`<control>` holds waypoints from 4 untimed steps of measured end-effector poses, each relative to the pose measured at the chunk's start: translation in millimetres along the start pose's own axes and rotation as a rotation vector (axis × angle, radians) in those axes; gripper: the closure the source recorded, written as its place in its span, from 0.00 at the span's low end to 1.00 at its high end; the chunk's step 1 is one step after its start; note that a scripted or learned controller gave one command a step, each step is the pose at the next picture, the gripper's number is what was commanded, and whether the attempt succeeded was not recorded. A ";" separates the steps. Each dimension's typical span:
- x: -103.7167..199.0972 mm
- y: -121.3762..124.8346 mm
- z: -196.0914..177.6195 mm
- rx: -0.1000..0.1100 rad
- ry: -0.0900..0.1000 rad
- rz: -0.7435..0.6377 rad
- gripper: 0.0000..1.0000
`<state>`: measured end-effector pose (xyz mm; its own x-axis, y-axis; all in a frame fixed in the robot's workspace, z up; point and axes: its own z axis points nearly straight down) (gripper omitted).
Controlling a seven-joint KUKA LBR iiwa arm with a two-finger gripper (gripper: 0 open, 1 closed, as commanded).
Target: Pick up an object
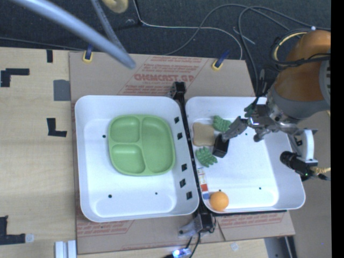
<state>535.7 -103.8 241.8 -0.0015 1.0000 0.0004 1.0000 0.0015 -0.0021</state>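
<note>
Hand (pixel 220 147): in right bin (pixel 269 190), grip state cannot be told. Tan block (pixel 202 134) just left; leafy greens (pixel 206 156) below-left; orange ball (pixel 219 200) well below.

Two white bins sat side by side, the left bin (pixel 86 144) and the right bin (pixel 269 187). I counted one green divided plate (pixel 142 145), two green leafy pieces (pixel 221 123) (pixel 206 156), one tan block (pixel 202 134) and one orange ball (pixel 219 200).

One fixed camera hangs above the bench (pixel 32 160), looking down at a slant on both white bins (pixel 86 144) from moderately far.
</note>
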 end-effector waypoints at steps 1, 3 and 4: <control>6.4 1.4 45.5 0.004 0.000 0.000 0.00; 10.2 -3.1 159.3 -0.002 -0.002 0.000 0.00; 10.1 -2.8 146.7 -0.002 -0.002 0.001 1.00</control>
<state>532.5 -93.6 95.2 -0.0010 1.0000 -0.0015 1.0000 0.0010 -0.0001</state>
